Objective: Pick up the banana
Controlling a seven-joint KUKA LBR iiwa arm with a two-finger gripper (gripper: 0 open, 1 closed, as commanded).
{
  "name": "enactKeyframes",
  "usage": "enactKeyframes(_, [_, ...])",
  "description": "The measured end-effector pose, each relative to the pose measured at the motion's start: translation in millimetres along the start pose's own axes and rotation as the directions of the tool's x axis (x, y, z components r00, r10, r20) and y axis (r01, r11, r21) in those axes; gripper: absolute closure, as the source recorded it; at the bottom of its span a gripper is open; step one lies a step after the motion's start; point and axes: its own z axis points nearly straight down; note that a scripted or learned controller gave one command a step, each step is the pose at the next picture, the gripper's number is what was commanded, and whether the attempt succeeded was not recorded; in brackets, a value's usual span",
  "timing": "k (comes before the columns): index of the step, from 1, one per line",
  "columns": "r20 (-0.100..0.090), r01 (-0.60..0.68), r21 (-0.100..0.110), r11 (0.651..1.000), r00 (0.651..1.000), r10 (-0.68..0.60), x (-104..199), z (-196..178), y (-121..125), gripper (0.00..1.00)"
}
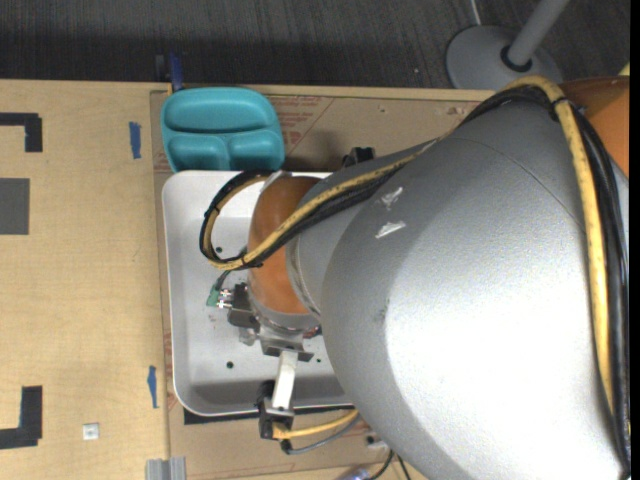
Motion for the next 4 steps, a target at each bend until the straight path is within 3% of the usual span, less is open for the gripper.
enactKeyframes(4, [0.001, 0.006, 0.002, 1.000, 1.000, -0.006, 1.8, -38.7, -0.5, 1.00])
